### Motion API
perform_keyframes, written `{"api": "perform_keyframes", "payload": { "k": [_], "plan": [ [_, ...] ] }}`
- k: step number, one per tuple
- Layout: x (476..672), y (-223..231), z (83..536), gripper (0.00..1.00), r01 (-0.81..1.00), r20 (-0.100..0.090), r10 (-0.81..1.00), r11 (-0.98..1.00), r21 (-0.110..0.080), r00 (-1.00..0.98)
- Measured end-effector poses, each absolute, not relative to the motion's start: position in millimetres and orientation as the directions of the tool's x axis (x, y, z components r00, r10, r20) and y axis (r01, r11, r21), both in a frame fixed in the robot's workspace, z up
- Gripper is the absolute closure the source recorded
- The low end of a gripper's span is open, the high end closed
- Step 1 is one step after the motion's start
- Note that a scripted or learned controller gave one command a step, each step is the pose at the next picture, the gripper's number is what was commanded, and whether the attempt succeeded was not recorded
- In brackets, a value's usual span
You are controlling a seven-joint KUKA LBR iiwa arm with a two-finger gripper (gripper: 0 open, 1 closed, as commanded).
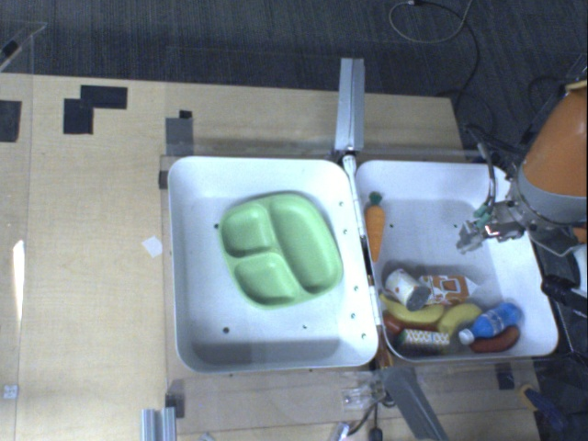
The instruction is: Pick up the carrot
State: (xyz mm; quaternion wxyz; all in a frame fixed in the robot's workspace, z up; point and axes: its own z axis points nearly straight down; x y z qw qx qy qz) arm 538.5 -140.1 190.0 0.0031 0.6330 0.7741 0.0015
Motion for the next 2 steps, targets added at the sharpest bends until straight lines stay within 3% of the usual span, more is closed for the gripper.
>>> {"api": "perform_keyframes", "payload": {
  "k": [1,2],
  "plan": [
    [502.1,-195.4,297.5,1.0,0.932,-0.007,0.932,0.362,0.007,-0.362],
    [488.6,-206.0,220.8,1.0,0.911,-0.005,0.911,0.411,0.005,-0.411]
  ]
}}
